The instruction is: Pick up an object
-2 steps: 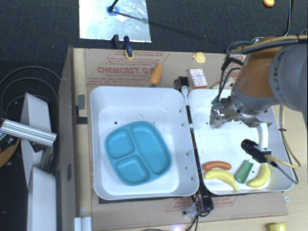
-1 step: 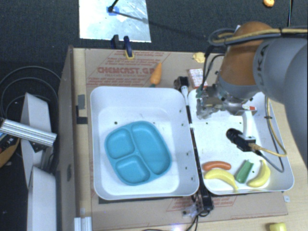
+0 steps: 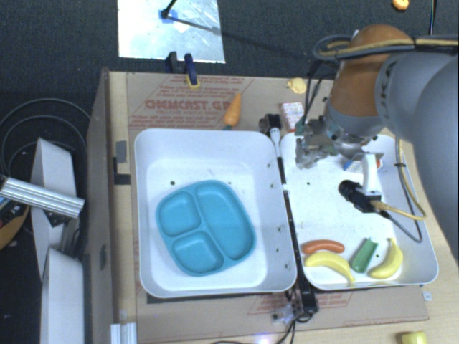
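4 small toys lie along the right bin's (image 3: 430, 264) near edge, well apart from the gripper (image 3: 310, 151) at the bin's far-left corner; whether it is open or closed cannot be told. A good pick likely means descending squarely over 1 item. The hot dog (image 3: 323, 247) is smooth, the green block (image 3: 363, 254) straight-sided, the 2 bananas (image 3: 328, 264) curved and glossy.

Lying flat along the right bin's near edge: orange sausage (image 3: 323, 247), two yellow bananas (image 3: 328, 263) (image 3: 389, 261), green block (image 3: 363, 254) between.
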`<state>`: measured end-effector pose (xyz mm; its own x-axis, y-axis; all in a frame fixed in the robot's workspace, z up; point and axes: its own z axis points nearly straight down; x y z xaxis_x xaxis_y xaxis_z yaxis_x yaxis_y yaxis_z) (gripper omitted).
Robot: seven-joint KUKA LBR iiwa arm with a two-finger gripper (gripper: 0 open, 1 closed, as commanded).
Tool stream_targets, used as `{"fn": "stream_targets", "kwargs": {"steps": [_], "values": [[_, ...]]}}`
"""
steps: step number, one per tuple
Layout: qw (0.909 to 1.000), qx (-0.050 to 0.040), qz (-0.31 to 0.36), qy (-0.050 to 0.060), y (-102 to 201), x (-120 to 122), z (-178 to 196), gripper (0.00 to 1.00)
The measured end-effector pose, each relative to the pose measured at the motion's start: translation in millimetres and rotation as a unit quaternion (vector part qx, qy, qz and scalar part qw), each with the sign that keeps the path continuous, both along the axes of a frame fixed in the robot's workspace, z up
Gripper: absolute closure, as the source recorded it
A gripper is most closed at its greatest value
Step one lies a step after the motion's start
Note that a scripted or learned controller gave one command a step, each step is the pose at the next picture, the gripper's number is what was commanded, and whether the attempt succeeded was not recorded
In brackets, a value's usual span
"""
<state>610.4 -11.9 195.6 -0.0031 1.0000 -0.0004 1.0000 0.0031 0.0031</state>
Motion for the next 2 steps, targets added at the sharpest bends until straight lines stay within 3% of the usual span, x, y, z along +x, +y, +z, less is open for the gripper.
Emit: {"fn": "stream_targets", "kwargs": {"steps": [1, 2], "values": [[1.0, 0.0008, 0.002, 0.004, 32, -60, -12, 1.0], [1.0, 0.0006, 0.002, -0.004, 64, 30, 5, 1.0]]}}
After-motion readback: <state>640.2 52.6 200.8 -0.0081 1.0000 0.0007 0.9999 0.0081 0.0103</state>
